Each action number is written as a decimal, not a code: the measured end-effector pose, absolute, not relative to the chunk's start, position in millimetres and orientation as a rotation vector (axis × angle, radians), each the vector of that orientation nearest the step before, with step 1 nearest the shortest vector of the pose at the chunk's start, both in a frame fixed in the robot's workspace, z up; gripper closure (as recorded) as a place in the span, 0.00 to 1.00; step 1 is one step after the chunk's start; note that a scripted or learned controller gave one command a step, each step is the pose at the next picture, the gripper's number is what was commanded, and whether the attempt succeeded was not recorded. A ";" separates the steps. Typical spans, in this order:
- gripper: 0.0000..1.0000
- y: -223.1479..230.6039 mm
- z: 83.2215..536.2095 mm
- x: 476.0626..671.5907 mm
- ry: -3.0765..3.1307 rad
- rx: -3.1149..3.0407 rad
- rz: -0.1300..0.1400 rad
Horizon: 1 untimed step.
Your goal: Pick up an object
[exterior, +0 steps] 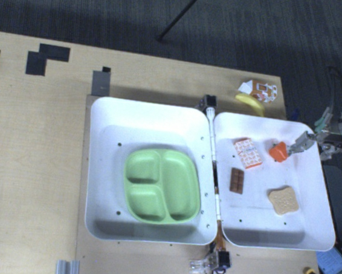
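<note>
Nearing small orange object (279, 152), gripper (302, 143) at right bin (312, 239); finger state unreadable.

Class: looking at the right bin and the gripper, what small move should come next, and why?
Probably a short descent onto the orange piece. The gripper sits right beside it near the right bin's far edge, nearer to it than to the cracker, chocolate bar or toast slice.

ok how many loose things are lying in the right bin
4. An orange piece near the gripper at the back right, a checkered packet at the back left, a brown bar below that, a bread slice at the front right. None look hidden.
</note>
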<state>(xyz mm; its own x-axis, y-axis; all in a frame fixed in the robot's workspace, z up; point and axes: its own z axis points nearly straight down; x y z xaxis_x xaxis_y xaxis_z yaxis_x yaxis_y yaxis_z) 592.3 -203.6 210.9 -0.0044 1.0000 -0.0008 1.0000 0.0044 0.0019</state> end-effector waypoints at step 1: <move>0.00 -189.1 85.5 628.9 2.226 2.212 0.005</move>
<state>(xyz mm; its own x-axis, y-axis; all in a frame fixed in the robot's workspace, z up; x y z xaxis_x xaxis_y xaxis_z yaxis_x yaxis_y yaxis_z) 628.9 -189.1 85.5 -0.0064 1.0000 -0.0006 1.0000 0.0064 0.0047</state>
